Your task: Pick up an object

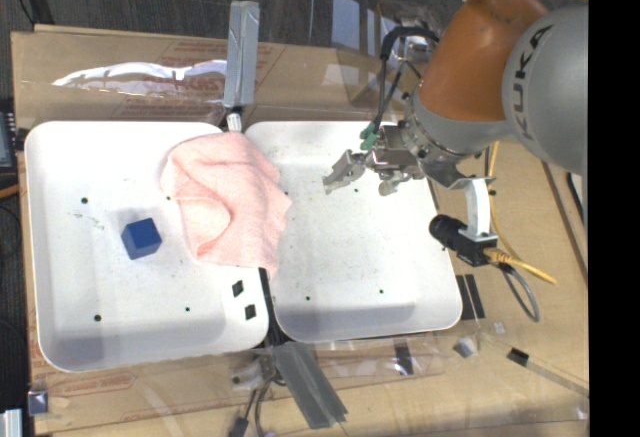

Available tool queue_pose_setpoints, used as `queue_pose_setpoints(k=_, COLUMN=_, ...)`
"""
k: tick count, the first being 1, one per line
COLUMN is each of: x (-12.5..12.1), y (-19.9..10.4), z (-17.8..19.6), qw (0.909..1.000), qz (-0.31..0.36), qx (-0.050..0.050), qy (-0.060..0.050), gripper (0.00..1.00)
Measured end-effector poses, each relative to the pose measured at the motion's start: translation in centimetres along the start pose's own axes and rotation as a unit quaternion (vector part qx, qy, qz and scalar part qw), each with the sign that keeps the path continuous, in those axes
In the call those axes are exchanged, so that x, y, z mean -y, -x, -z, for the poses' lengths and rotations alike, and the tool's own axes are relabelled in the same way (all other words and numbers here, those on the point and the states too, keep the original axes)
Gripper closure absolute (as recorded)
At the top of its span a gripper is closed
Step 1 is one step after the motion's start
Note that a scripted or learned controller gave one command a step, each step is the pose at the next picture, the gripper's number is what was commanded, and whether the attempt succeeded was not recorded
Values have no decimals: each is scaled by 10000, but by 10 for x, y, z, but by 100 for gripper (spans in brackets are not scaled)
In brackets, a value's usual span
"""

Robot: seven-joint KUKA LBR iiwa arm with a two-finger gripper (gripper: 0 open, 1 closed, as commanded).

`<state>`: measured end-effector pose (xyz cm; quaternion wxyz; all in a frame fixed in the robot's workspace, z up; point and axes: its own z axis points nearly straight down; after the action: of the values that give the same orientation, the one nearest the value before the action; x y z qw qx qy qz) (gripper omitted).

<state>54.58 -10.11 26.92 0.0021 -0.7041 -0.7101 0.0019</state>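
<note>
Pink cloth (225, 200): one piece, soft terry-like fabric, crumpled into loose folds. It lies mostly in the left bin (60, 255), at that bin's upper right. Its right edge hangs over the seam onto the left rim of the right bin (350, 270).

Blue cube (142, 237): one, small, solid colour, sharp edges, matte. It sits flat on the left bin's floor, just left of the cloth. Can't tell whether the two touch.

Bins: two, shallow, white, smooth plastic with rounded corners, side by side and touching along the seam. A few small dark dots mark each floor. Two small black square marks (243, 299) sit on the rim near the seam, below the cloth.

My end effector (362, 180): one, metal, two fingers spread apart with nothing between them. It's over the upper middle of the right bin, well right of the cloth and far from the cube. Can't tell whether the tips touch the floor.

Under the bins: cardboard-covered tabletop (100, 55), brown and flat. One grey tape strip (243, 45) runs upward from the top of the seam.
</note>
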Motion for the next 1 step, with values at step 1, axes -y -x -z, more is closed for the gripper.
queue_pose_setpoints(k=1, x=-6, y=-39, z=-79, qw=9999, qz=102, qx=2, qy=-5, gripper=0)
